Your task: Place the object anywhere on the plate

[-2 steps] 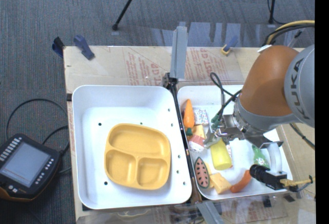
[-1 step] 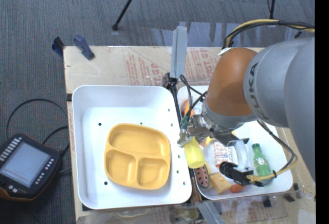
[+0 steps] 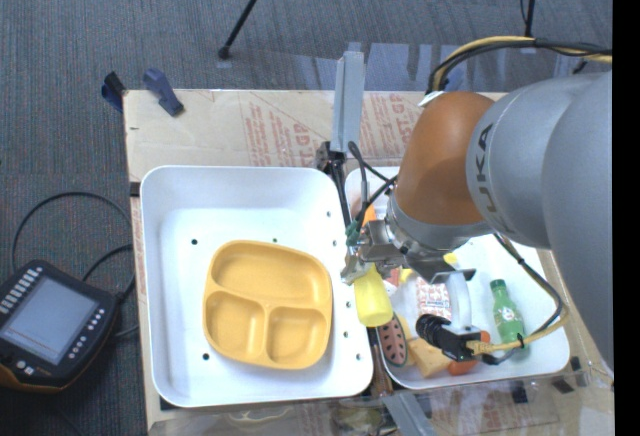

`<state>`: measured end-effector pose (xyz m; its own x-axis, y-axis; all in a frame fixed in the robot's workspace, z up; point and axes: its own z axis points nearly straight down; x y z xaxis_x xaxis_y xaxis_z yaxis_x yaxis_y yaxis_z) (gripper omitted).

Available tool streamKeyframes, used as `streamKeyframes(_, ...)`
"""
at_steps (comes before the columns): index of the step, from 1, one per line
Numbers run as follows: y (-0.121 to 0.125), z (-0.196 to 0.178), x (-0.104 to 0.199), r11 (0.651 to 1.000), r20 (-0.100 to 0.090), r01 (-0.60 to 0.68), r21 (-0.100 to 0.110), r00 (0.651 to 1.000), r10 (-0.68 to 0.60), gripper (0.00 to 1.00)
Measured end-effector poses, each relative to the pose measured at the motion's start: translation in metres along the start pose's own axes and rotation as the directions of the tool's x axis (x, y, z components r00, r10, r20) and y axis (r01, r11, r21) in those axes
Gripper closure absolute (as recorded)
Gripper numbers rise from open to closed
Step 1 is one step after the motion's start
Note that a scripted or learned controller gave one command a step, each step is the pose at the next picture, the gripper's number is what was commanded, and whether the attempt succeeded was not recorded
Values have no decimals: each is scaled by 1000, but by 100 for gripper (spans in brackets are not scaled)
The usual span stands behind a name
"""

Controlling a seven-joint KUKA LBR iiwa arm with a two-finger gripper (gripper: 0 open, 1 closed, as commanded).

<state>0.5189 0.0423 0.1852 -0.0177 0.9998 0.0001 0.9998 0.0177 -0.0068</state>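
The gripper [image 3: 362, 269] is pinching a yellow bottle [image 3: 372, 298] right over the rim between the bins, lifted clear so it can swing to the plate [image 3: 268, 304] in the left bin [image 3: 170, 214].

Grey arm [image 3: 560, 164], orange band [image 3: 445, 159]

A matte yellow three-compartment plastic plate [image 3: 268, 317] lies in the glossy white left bin [image 3: 170, 214], dotted with small dark holes. Over the white right bin [image 3: 555, 349] hangs a pale yellow bottle-shaped object [image 3: 372, 297]. Near that bin's right edge lies a green bottle [image 3: 506, 312] with a white label; a brown, dark-speckled piece, perhaps toy food [image 3: 396, 341], sits by its left edge.
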Motion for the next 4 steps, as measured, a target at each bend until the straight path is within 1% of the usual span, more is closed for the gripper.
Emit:
streamKeyframes(1, -12, 66, 94, 998, 0, -67, 0, 998, 67, 100)
streamKeyframes(2, 58, 51, 104, 1000, 1, -24, -4, 1000, 24, 100)
streamKeyframes(3, 57, 43, 105, 1000, 3, -20, 3, 1000, 20, 100)
streamKeyframes(4, 128, -47, 113, 971, -2, -238, -9, 971, 238, 100)
